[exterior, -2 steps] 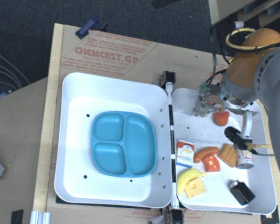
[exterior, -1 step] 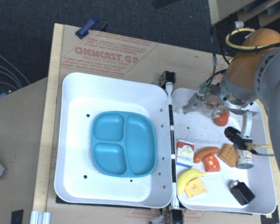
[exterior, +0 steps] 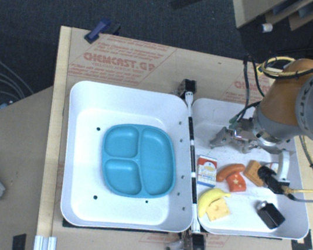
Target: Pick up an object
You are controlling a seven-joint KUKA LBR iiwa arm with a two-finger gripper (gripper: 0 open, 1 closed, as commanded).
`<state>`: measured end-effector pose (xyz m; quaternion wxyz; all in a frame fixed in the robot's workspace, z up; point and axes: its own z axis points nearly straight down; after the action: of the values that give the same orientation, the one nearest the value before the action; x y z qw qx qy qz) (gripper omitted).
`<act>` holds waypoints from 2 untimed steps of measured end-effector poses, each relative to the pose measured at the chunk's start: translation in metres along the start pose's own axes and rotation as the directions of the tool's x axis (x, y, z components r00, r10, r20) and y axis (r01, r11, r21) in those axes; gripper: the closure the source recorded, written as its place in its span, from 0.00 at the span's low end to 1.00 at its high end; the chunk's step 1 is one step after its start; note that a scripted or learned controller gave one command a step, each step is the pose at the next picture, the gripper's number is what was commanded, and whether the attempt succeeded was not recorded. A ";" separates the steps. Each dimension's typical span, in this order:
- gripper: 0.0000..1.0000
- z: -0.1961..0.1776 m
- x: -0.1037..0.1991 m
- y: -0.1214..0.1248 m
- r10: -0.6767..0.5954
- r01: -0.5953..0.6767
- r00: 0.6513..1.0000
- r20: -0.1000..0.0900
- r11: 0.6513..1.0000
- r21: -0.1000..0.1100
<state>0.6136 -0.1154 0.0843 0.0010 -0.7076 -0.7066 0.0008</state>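
- Arm (exterior: 295, 97): grey with an orange band, it reaches in from the right and hangs over the far part of the right bin (exterior: 290, 230).
- Gripper (exterior: 238, 138): metal fingers sit low near the bin's far-left floor; they look splayed apart with nothing between them, though the slanted view leaves the width of the gap uncertain.
- Candidate things, all in the near half of the right bin: a small white and red carton (exterior: 206, 169) beside the dividing wall; a red tomato-like piece (exterior: 234, 177) just right of it; a brown piece (exterior: 254, 171) touching or nearly touching the red one; a yellow banana (exterior: 209, 198) with a yellow cheese-like wedge (exterior: 219, 210) lying against it; a black block (exterior: 270, 215) apart at the near right.
- Step in hand, as judged: the approach, with no grasp made. The black block stands alone and gives clear sides; the clustered food pieces risk the fingers catching two at once. Centre over one thing, descend straight, and close across its narrow side.
- Left bin (exterior: 89, 101): holds a blue divided plate (exterior: 137, 160).
- Table (exterior: 126, 57): paper-covered board with red print; a blue clip (exterior: 96, 31) lies at its far edge.
- Room: dark carpet with cables at left.
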 end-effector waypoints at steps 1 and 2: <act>0.00 -0.001 0.007 0.053 -0.002 0.002 1.000 0.000 1.000 -0.004; 0.00 -0.001 0.002 0.053 -0.002 0.002 1.000 0.001 1.000 -0.004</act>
<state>0.6666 -0.1136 0.0849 -0.0007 -0.7070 -0.7072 -0.0001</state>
